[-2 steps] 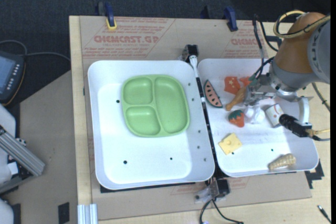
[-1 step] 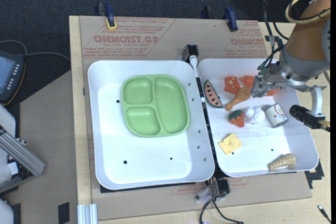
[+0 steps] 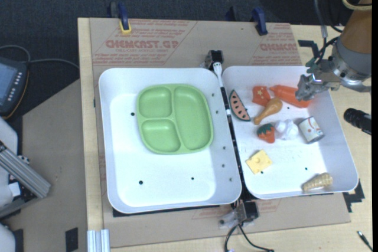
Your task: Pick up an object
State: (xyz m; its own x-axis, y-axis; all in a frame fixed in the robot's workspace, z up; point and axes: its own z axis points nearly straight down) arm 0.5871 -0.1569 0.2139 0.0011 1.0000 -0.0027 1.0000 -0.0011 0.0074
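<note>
The right bin (image 3: 336, 144) holds several toy foods. An orange carrot (image 3: 288, 94) lies at the back, with a red-orange piece (image 3: 260, 94) and a watermelon slice (image 3: 238, 106) to its left. A drumstick (image 3: 269, 110), a strawberry (image 3: 267, 132), a white lump (image 3: 286, 128) and a small can (image 3: 309, 129) lie mid-bin. A cheese wedge (image 3: 258, 162) and an ice-cream cone (image 3: 317, 183) sit nearer the front. My gripper (image 3: 307, 90) hangs at the bin's back right, just over the carrot's right end.
The left bin (image 3: 118, 144) carries a green divided plate (image 3: 175, 118). A black divider runs between the bins. Blue clamps (image 3: 123, 16) hold the board at the back. The arm's orange band (image 3: 360, 29) rises at the right.
</note>
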